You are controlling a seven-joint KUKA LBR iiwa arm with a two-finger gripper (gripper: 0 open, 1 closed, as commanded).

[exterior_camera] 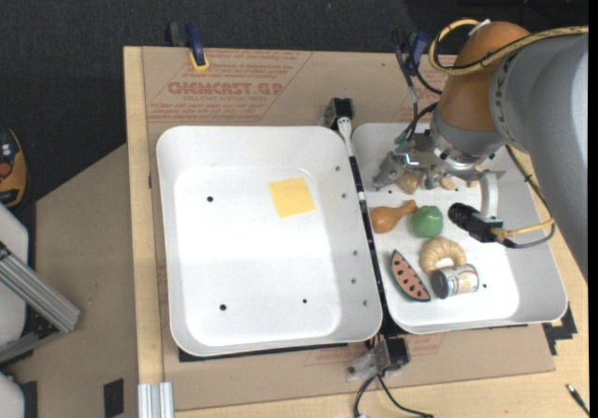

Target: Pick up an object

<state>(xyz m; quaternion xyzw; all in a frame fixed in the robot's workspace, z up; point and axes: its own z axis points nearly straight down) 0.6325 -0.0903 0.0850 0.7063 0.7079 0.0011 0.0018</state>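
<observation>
gripper (422,173) low at the back of the right bin (533,299), likely going for a small tan thing (408,181) under it. can't tell how wide it is or if holding. 1 yellow square (291,196) in the left bin (187,220). 1 green ball (428,220), 1 melon slice (408,276), 1 can (458,281).

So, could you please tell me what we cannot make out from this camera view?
- The gripper: the wrist above hides its tips, so its state is unclear.
- The tan object beneath it: partly covered, unidentifiable.
- The small can: label too small to read.
- The right bin: its far side is hidden by the arm.
</observation>
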